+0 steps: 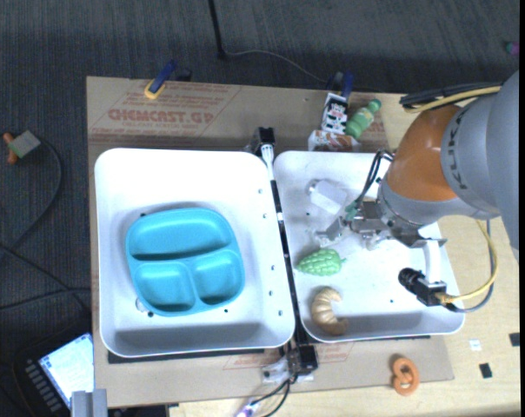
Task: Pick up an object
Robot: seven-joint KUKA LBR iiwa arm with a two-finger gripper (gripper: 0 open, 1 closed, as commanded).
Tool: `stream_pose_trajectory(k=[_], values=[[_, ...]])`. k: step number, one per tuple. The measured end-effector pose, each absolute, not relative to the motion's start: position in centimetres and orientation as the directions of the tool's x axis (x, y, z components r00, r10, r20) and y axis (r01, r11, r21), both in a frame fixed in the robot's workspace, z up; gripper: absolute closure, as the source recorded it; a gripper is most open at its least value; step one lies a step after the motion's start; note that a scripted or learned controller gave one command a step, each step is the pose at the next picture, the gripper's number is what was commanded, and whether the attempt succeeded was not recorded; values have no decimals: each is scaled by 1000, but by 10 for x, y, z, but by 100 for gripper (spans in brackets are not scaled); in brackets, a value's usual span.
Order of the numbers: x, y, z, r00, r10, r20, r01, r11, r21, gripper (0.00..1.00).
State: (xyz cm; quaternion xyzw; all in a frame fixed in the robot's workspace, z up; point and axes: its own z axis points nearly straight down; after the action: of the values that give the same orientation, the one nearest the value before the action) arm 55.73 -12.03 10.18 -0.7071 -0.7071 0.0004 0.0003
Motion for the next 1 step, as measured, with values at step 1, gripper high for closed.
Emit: stream_pose_trajectory(k=[1], values=[[588,-116,100,-1,1000,0,1000,1,0,0]])
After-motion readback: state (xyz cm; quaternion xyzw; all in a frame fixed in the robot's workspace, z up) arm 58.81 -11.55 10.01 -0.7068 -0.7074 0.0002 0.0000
